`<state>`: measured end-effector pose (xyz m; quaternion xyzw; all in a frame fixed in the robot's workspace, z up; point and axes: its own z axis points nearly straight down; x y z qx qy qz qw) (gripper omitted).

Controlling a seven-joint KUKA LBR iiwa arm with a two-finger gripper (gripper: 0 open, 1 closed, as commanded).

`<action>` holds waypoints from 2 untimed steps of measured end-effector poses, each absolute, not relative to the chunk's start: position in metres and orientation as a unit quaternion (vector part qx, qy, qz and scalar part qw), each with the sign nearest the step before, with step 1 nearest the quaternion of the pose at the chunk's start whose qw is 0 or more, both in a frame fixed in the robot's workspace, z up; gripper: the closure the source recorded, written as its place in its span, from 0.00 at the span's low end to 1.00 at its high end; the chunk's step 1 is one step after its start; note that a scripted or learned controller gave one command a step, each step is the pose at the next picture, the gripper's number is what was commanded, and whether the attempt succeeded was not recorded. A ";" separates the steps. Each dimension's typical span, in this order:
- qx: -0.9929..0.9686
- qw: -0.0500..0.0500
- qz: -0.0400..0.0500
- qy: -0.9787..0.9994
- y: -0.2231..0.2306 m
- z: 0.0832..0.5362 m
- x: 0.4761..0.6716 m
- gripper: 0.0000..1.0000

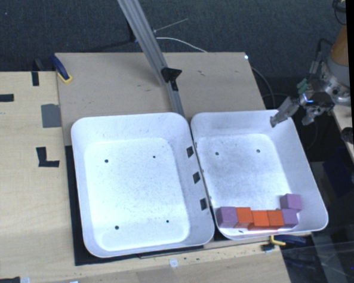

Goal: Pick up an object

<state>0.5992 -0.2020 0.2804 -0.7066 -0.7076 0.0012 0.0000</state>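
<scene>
The gripper [294, 114] hangs over the top right corner of the right bin [300, 154], fingers spread with nothing between them. The blocks [260, 215] — purple and orange, packed in a row — lie well apart from it, far down along the bin's near wall, slightly to its left

Even, moderately bright overhead light; bins [131, 126] slightly overexposed with soft shadows along inner walls. Image grainy, mildly soft throughout.
</scene>
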 end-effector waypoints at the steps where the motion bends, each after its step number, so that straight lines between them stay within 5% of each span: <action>1: -0.706 -0.001 0.001 -0.708 -0.202 0.249 0.640 0.00; 2: -0.706 0.000 0.002 -0.708 -0.209 0.202 0.664 0.00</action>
